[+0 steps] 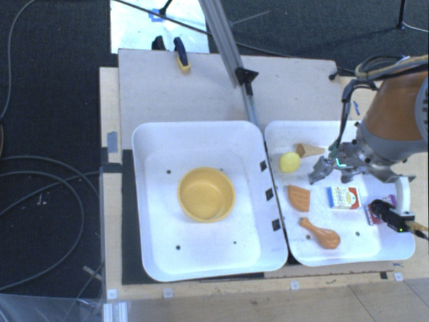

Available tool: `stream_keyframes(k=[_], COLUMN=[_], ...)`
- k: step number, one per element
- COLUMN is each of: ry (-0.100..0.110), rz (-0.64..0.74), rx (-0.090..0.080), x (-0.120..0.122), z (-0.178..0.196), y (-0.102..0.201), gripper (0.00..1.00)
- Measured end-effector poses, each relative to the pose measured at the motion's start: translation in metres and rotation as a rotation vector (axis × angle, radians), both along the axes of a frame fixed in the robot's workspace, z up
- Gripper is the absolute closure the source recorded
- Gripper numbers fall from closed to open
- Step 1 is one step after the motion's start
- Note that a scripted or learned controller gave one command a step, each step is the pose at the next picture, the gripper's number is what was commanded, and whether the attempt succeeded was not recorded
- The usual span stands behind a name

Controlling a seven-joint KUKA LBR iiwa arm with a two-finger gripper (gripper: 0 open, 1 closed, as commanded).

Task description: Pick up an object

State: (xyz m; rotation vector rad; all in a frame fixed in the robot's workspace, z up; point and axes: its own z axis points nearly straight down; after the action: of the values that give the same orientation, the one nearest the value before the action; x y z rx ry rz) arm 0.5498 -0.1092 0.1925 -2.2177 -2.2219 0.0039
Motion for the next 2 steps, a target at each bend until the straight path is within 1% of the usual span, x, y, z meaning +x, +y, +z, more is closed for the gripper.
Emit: stream_keyframes(k=[1,2], ry=[0.0,0.005], rz=[0.0,0.0], rx=[0.0,0.001], x=[0.0,-0.002], z=[0.0,-0.065], y=[0.0,0.001], gripper=[0.0,0.0])
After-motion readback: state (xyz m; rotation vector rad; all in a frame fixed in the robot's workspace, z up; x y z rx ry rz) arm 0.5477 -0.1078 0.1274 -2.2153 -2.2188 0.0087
